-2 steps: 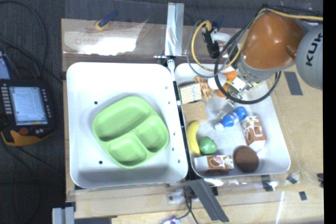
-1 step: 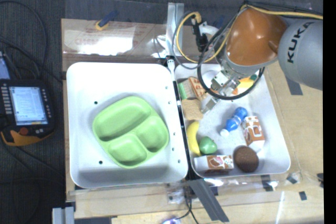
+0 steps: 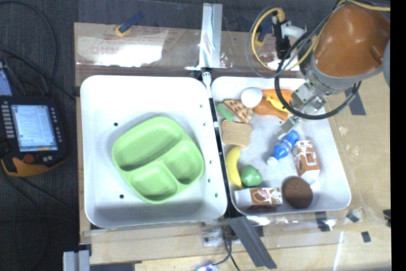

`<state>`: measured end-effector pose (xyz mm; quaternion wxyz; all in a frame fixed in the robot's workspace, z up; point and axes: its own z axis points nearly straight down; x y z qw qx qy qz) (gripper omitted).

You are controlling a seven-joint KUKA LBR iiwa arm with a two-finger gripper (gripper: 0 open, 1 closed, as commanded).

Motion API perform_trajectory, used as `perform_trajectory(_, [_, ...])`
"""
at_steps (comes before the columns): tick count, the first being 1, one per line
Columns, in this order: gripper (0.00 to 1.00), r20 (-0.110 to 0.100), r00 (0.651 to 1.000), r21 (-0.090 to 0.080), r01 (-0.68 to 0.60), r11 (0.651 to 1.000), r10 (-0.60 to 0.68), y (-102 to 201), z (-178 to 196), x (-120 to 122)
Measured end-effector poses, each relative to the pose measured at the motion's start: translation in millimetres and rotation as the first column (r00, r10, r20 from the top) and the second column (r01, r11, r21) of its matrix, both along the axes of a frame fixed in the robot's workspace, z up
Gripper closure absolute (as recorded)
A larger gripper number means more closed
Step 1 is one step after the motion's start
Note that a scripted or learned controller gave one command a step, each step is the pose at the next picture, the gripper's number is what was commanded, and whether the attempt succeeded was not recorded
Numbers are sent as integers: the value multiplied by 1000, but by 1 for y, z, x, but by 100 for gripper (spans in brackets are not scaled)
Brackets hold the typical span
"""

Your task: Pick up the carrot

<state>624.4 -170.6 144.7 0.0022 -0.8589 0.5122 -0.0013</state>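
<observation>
Foreground: bench edge (image 3: 158,235) with metal brackets and strips of tape along its front.
Right bin, near end: brown round item (image 3: 296,191) in the near right corner; small brown carton (image 3: 265,196) just left of it; green round item (image 3: 250,175) beside the carton; banana (image 3: 233,165) along the left wall.
Right bin, middle: blue bottle (image 3: 283,145) lying tilted, cap toward the near side; orange-and-white carton (image 3: 306,158) just right of it; tan bread slice (image 3: 236,134) near the left wall.
Right bin, far end: waffle-patterned piece (image 3: 239,111), white egg (image 3: 251,97), and carrot (image 3: 274,104) lying across the far part of the bin (image 3: 339,190).
Carrot: orange, on its side, just left of the tool and partly under the wrist.
Gripper: (image 3: 297,112) low over the far right of the right bin, beside the carrot and above the blue bottle; finger spread cannot be told from this angle, and no object is seen between the fingers.
Arm: orange band and grey body (image 3: 349,41) entering over the bin's far right corner.
Left bin: (image 3: 101,200) white, holding a green divided plate (image 3: 158,158).
Surroundings: yellow and black cables (image 3: 269,35) behind the right bin; control pendant (image 3: 32,130) on dark carpet at left.
</observation>
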Motion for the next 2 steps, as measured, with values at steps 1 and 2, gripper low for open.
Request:
perform_trajectory(1, [0, 0, 993, -2, -118, 993, 118, 7, -56, 25])
perform_trajectory(2, [0, -9, 996, -2, -86, 996, 86, 29, -56, 44])
